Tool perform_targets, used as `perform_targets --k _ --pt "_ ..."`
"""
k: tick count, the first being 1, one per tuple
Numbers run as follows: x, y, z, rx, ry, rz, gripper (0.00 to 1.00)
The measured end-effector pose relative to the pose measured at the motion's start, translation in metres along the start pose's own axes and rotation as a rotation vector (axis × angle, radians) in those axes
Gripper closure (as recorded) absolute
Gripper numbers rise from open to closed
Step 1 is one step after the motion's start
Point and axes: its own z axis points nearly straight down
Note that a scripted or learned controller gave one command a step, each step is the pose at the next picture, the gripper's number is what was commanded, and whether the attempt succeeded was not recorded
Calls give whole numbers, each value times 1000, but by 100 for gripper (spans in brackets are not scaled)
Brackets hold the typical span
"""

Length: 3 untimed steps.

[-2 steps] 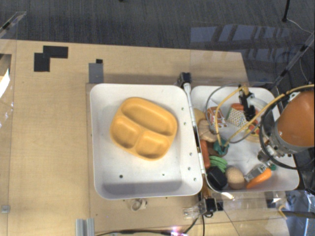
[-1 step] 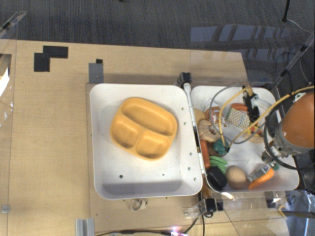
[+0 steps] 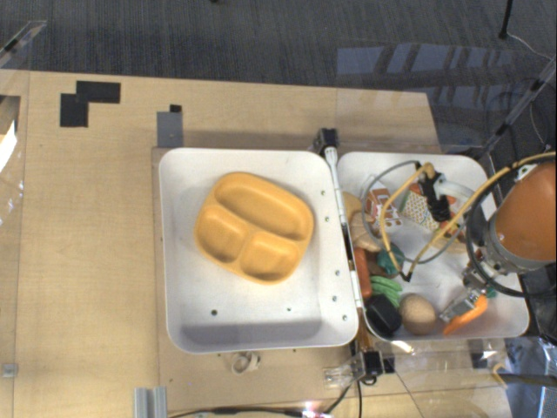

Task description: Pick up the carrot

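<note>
Room: the right bin (image 3: 496, 171) is crowded along its left wall with small items; bare white floor lies by its right wall.
Carrot (image 3: 464, 315): orange, tapered, in the right bin's near right corner, long axis slanting up to the right.
Gripper (image 3: 464, 302): apparently clamped on the carrot, though blurred.
Left bin (image 3: 178, 233): holds a smooth yellow three-compartment plate (image 3: 253, 225).

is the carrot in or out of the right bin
In. The carrot lies on the floor of the right bin, near its front edge, beside the gripper.
</note>
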Motion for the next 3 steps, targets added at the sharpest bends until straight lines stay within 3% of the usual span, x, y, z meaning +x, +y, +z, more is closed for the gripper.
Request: perform_targets --k 1,2,3 --pt "10 0 1 -8 -5 -398 0" --pt "12 -5 -12 1 6 -403 100" --pt "11 5 0 -2 -4 -572 100"
